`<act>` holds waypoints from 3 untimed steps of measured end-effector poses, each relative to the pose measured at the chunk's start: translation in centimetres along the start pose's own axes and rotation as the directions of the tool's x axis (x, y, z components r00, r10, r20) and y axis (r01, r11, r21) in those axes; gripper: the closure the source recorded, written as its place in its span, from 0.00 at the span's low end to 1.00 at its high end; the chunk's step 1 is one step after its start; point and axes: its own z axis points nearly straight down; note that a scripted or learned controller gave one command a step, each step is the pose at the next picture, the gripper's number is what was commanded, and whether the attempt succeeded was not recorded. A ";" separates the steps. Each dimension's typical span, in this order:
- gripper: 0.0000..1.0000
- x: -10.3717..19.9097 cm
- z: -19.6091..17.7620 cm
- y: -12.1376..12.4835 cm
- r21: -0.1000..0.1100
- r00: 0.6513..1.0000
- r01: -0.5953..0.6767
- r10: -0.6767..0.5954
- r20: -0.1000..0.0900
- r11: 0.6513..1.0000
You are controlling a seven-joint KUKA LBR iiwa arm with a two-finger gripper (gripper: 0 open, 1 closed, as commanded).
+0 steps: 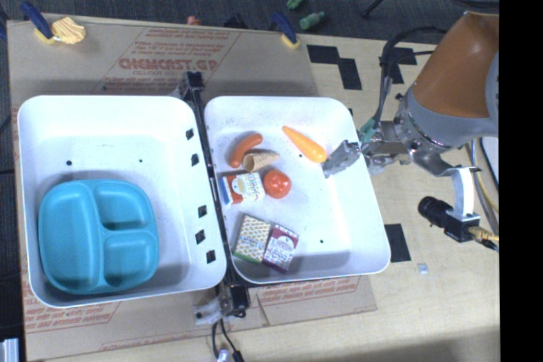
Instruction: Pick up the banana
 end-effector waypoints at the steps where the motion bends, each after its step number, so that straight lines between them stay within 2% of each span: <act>1: 0.00 4.7 11.6 -1.5 0.003 0.999 -0.038 0.038 -0.001 0.999; 2: 0.00 6.2 18.5 -2.6 -0.009 0.987 0.158 -0.158 0.002 0.987; 3: 0.00 11.3 8.7 7.3 -0.004 0.986 0.165 -0.165 0.001 0.986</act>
